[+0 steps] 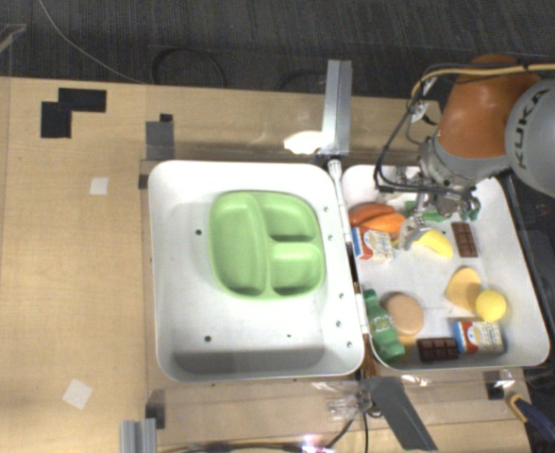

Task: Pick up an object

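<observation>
Green divided tray in the left bin, right bin crowded with toy food, carrot beside yellow piece, hand low between them, grip state unclear.

Arm at the frame's 3 o'clock edge: rounded grey casing with dark lettering, a glossy orange band above the wrist, black and yellowish cables looping off its 9 o'clock side, small metallic tool with green specks below.
</observation>
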Available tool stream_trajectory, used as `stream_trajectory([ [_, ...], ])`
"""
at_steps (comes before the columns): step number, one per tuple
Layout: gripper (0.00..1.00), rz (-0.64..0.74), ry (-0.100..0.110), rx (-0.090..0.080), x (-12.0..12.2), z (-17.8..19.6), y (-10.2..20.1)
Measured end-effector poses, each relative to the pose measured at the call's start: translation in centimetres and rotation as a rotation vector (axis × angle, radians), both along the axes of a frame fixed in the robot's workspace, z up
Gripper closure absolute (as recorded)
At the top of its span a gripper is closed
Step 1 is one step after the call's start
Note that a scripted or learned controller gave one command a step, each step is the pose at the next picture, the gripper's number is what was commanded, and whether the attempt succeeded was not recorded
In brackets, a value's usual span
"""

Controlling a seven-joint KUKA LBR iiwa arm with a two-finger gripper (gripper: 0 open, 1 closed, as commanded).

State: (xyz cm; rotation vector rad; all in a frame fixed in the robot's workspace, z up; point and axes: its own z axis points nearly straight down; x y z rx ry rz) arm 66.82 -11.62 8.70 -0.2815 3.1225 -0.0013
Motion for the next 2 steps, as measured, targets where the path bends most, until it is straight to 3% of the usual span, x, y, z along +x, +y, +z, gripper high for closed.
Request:
stream_trajectory([
  [1, 1.00, 0.003, -0.023, -0.002, 0.7, 1.8, 0.1],
  [2, 1.00, -0.014, -0.010, 0.000, 0.5, 10.6, 1.0],
])
